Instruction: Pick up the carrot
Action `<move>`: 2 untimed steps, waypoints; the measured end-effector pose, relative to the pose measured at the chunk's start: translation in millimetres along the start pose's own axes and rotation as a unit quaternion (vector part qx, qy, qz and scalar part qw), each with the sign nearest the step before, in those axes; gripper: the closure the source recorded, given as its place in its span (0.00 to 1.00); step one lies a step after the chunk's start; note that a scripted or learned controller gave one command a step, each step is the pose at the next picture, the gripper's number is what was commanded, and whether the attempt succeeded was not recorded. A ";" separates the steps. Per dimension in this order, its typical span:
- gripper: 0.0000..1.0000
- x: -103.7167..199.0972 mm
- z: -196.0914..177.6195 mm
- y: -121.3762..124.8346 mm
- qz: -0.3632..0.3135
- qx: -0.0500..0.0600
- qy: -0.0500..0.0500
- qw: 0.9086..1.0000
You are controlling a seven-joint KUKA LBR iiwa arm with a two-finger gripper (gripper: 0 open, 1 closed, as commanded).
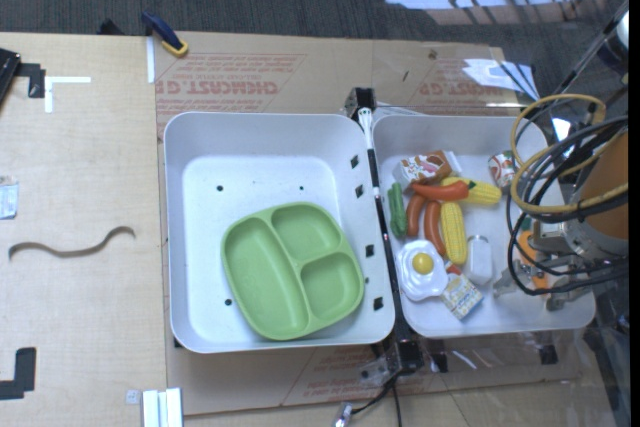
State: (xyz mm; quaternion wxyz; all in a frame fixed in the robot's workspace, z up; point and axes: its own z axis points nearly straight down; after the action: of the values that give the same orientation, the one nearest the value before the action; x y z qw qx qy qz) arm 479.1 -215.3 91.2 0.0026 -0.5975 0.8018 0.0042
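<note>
The gripper [545,270] hangs over the right rim of the right bin [520,320], under a tangle of looping cables [545,150]. Wrist hardware and those cables cover its tip, so I cannot tell whether it is released or clenched, and nothing can be seen held in it.

Just beside it, toward the view's left, lies a pale whitish piece [481,258], and a little lower a small cracker packet [462,297]. Beyond those sits a toy fried egg [421,264]. Up and left of the gripper, an ear of corn [454,230] lies alongside two reddish sausages [431,218].

The carrot [446,189], as best I can judge, is the orange-red piece lying crosswise on top of this heap. It is well apart from the gripper and farther up the bin. It touches the corn and the sausages, so a grasp there would probably crowd its neighbours. A green pod [397,211] lies against the bin's left wall.

Farther still, the left bin [190,215] holds a green divided plate [292,270]. It likely serves as a place to put things down. On the tabletop [80,135] beyond it lies a wavy brown cord [72,245].
</note>
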 end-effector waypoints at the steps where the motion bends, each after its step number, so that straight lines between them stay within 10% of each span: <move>1: 0.00 1.6 -0.4 -1.5 0.055 0.003 0.001 0.998; 2: 0.00 2.6 -0.5 -1.6 0.079 0.003 0.001 0.997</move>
State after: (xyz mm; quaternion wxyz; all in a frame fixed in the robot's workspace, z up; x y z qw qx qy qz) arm 479.9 -218.3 91.6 0.0033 -0.5324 0.8465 0.0014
